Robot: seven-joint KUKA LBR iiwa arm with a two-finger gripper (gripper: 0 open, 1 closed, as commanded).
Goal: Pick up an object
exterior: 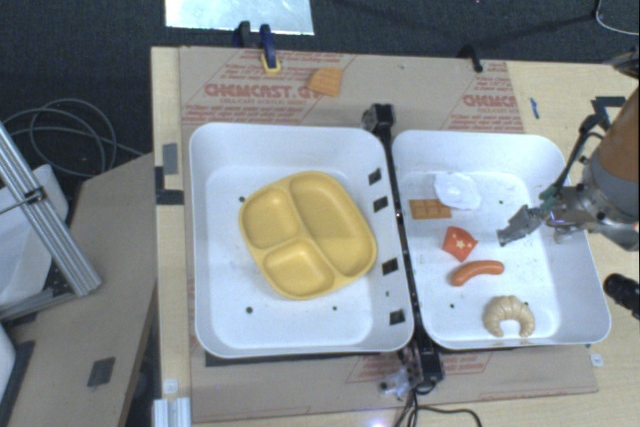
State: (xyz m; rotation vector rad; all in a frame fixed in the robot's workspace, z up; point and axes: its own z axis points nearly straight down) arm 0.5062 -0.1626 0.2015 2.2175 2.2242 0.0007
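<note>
Four food items are seen in the right bin [575, 310], the nearest being the red piece [459, 242], just left of and below the end effector [512, 230], whose grip state cannot be told, so the approach step is judged underway, a descent being required next.

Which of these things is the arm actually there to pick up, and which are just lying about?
Part of the job, all in the right bin:
- croissant
- sausage
- red piece
- waffle
- white crumpled item
- gripper, low over this bin

Lying about:
- yellow divided plate in the left bin
- orange piece on the cardboard
- clamp
</note>
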